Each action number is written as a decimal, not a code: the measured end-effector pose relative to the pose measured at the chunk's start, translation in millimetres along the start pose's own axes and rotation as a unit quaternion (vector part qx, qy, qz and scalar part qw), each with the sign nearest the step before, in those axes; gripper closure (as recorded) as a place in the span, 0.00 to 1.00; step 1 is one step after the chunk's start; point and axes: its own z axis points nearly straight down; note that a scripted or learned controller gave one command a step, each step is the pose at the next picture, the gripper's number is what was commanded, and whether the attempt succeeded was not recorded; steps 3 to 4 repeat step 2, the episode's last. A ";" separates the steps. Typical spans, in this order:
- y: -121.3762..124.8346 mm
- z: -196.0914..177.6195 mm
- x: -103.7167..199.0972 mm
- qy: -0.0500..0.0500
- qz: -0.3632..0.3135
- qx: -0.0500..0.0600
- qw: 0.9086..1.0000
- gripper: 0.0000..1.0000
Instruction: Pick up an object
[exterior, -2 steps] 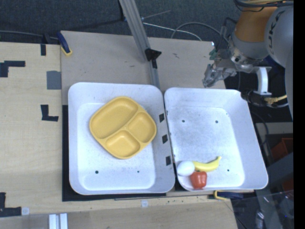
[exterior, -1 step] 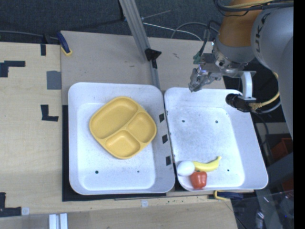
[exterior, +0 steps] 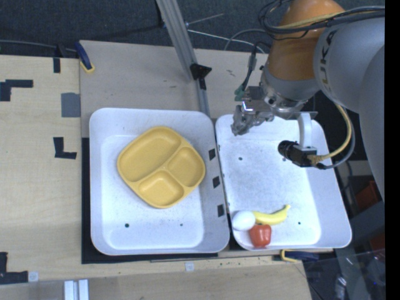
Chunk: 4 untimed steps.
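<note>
A yellow banana (exterior: 273, 215), a white egg-shaped object (exterior: 243, 220) and a red pepper-like object (exterior: 260, 234) lie together at the near edge of the right bin (exterior: 294, 186). A yellow three-compartment plate (exterior: 160, 165) rests in the left bin (exterior: 106, 167). My gripper (exterior: 241, 125) hangs over the far left corner of the right bin, well away from the three small objects, with nothing seen in it.
A slanted metal pole (exterior: 181, 39) rises behind the bins. A black fitting with a yellow cable (exterior: 299, 153) hangs from the arm over the right bin. Wooden bench surface with black tape marks lies to the left.
</note>
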 end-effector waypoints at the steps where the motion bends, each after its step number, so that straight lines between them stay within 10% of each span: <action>1: -33.1 9.0 49.7 0.000 -0.001 0.001 1.000 1.00; 2: -47.8 8.7 104.7 0.000 -0.002 0.000 1.000 1.00; 4: -47.8 8.7 104.7 0.000 -0.002 0.000 1.000 1.00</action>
